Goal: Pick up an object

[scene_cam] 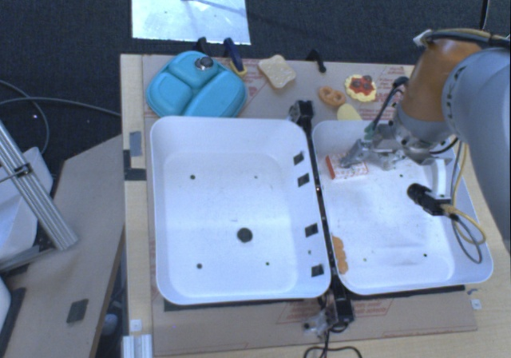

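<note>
Grey arm (467, 101) reaches in low from right; hand (354, 158) angled down-left in right bin (415, 264), over red-and-white card (346, 169). Grasp state: cannot tell.

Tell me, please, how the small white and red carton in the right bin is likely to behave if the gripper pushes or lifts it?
The carton lies flat, so it would probably slide rather than roll. It looks small and thin, so likely light. The gripper sits at its upper edge; a nudge might just skate it across the smooth right bin.
</note>
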`<state>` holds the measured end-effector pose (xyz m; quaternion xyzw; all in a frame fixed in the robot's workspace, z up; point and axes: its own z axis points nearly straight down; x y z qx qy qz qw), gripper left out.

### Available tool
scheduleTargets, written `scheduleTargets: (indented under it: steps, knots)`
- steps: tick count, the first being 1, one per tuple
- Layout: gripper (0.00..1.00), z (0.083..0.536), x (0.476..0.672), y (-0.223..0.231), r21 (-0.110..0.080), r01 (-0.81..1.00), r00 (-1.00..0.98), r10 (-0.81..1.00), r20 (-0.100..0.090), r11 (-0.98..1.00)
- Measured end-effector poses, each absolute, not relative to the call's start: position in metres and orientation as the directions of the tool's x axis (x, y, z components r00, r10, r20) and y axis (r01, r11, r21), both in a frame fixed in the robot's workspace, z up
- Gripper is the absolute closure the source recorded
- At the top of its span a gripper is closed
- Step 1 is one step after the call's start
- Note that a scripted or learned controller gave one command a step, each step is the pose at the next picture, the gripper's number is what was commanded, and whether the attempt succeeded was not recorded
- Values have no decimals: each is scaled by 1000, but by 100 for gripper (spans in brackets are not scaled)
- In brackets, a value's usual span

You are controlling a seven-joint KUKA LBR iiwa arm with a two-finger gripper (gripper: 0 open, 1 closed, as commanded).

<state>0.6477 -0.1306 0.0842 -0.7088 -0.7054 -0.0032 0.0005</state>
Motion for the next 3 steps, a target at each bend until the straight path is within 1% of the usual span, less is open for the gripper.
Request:
scheduleTargets:
  steps: [1, 2, 3]
  knots:
    - [0, 90, 673, -83, 12, 1000, -7, 1000, -2, 7]
    - [100, 97, 671, -84, 8, 1000, -6, 1000, -1, 6]
    - [100, 85, 669, -83, 2, 1000, -5, 1000, 0, 5]
